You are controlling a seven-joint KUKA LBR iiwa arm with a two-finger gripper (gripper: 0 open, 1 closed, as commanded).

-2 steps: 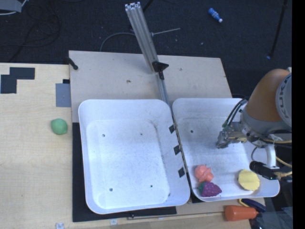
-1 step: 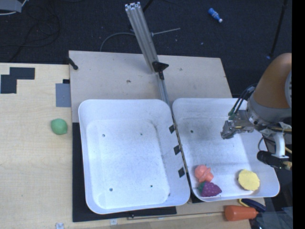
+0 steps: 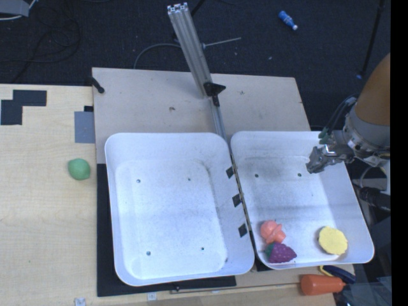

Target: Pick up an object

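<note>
The right bin [image 3: 290, 145] holds three toys near its front edge: an orange-pink piece [image 3: 273, 230], a purple grape-like piece [image 3: 281, 253] just in front of it, and a yellow round piece [image 3: 333, 240] at the front right. My gripper [image 3: 317, 162] hangs over the bin's right rear part, well behind the toys, with nothing seen between its fingers. The arm's orange band [image 3: 377, 94] shows at the right edge.
The left bin [image 3: 127, 152] sits beside the right one. A green ball [image 3: 79, 169] lies on the wooden bench to the left. An orange object [image 3: 322, 284] rests outside the right bin's front edge. A metal post [image 3: 194, 50] leans behind the bins.
</note>
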